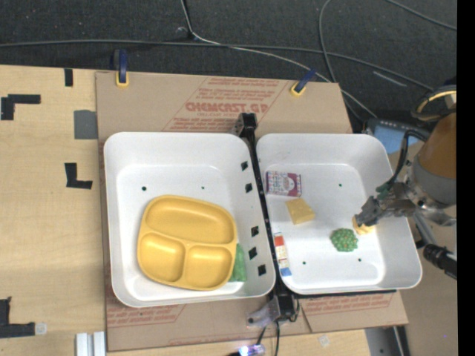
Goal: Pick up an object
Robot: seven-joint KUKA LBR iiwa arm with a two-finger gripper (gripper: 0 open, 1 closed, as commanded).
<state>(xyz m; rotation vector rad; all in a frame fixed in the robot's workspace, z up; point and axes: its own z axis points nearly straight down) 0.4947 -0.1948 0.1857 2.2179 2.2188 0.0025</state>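
Observation:
My gripper [369, 216] hangs low over the right side of the right bin [326, 148], reaching in from the right. A small yellow piece [364, 229] lies right at its tip; whether it is gripped is unclear. Just left of it a green bumpy object [344, 239] rests on the bin floor. A yellow wedge [300, 211] lies near the bin's middle. Behind the wedge is a purple and white packet [283, 183]. A narrow red, white and blue item [281, 254] lies along the bin's left wall.
The left bin [174, 148] holds a yellow divided plate [185, 241], with a green item [239, 264] wedged at its right edge. A black divider [256, 191] with clips runs between the bins. Cables [404, 162] trail at the right by the arm.

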